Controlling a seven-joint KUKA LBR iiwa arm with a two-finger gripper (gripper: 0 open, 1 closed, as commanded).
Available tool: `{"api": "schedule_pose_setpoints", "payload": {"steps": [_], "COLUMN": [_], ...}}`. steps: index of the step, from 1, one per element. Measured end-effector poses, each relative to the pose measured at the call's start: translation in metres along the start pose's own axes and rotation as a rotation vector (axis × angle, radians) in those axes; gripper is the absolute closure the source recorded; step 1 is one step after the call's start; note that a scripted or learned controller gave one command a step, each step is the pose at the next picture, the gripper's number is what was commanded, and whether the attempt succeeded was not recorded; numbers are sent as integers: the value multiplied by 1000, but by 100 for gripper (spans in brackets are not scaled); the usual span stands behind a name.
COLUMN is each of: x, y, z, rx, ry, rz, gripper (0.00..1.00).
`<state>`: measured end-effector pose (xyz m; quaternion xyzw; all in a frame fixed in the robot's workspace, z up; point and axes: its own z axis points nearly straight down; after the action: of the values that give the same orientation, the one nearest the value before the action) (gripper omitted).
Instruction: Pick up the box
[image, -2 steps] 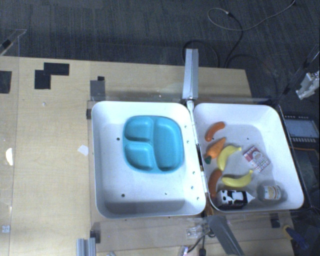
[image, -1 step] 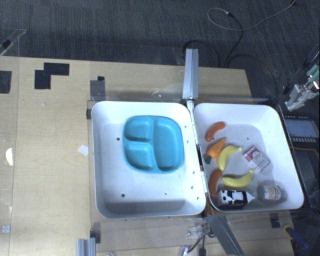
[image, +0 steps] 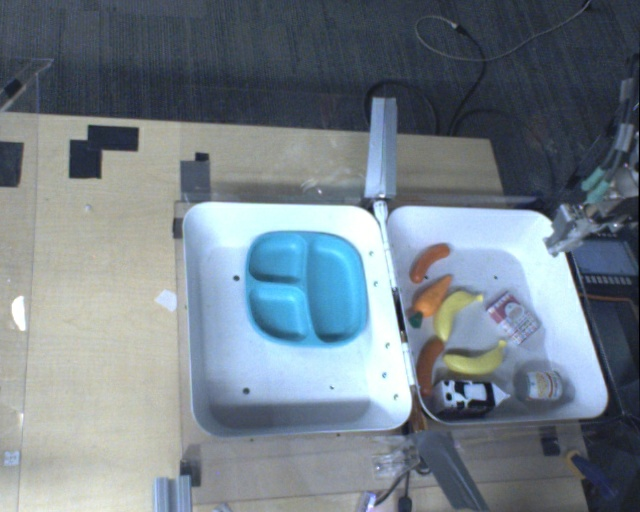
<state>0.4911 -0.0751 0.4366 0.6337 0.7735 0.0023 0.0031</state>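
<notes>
A small white box with red print (image: 512, 317) lies flat in the right bin (image: 560, 300), right of its middle, just right of a yellow banana (image: 452, 310). The gripper (image: 572, 226) hangs over the right bin's far right corner, well up and to the right of the box and apart from it. It shows as a pale grey shape, small and blurred, with nothing visibly held.
The right bin also holds an orange sausage (image: 430, 260), a carrot (image: 432, 296), a second banana (image: 474, 361), a brown sausage (image: 430, 362), a black-and-white item (image: 466, 396) and a small jar (image: 541, 384). A blue divided plate (image: 306, 287) lies in the left bin (image: 215, 330).
</notes>
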Motion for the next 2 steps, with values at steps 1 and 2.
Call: {"api": "schedule_pose_setpoints", "payload": {"steps": [1,2], "x": [2,25], "y": [45,67], "z": [1,1], "rx": [1,1], "ry": [1,1], "rz": [78,92], "gripper": [100,100]}}
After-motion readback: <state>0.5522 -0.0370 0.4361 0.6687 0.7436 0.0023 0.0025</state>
